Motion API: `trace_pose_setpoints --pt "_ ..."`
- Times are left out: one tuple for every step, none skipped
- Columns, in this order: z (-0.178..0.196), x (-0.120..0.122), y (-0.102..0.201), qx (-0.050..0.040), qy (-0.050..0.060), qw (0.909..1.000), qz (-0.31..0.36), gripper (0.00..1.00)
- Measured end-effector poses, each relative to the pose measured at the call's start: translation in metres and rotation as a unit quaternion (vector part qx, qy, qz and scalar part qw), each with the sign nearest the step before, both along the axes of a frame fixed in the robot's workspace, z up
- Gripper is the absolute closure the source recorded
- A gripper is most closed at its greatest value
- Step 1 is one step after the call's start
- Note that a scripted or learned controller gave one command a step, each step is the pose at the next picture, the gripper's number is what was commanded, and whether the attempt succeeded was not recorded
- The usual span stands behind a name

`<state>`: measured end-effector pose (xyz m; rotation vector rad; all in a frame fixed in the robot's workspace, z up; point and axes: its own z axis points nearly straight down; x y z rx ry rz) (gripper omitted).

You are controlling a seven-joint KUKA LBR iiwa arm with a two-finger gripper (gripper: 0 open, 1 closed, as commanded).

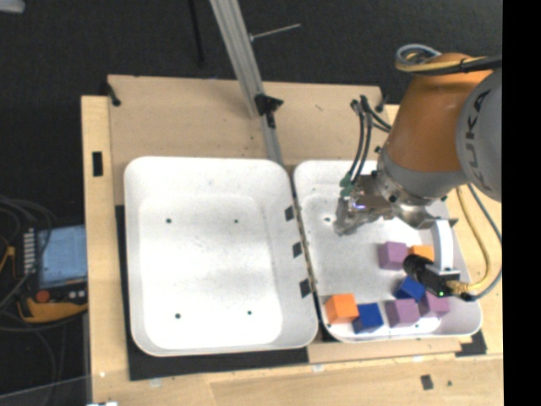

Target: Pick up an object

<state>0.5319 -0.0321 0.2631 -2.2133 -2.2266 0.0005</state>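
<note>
My gripper hangs over the upper left part of the right bin, below the orange wrist band. Its tips sit above bare bin floor, apart from the blocks. A purple block lies to its lower right, with an orange block just beyond it. Along the bin's front edge lie an orange block, a blue block, a purple block and another blue block. A pink-purple block lies at the far right.
The left bin lies beside the right one. A slanted metal pole rises behind the bins. Black fittings of the arm overhang the blocks at the right. A blue device with cables sits left of the bench.
</note>
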Motion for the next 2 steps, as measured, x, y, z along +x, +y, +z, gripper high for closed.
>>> trace_pose_setpoints --pt "-0.004 0.005 0.052 -0.0001 -0.001 1.0000 0.000 1.00" --pt "-0.025 -0.003 0.106 0.0000 0.001 1.0000 0.001 1.00"
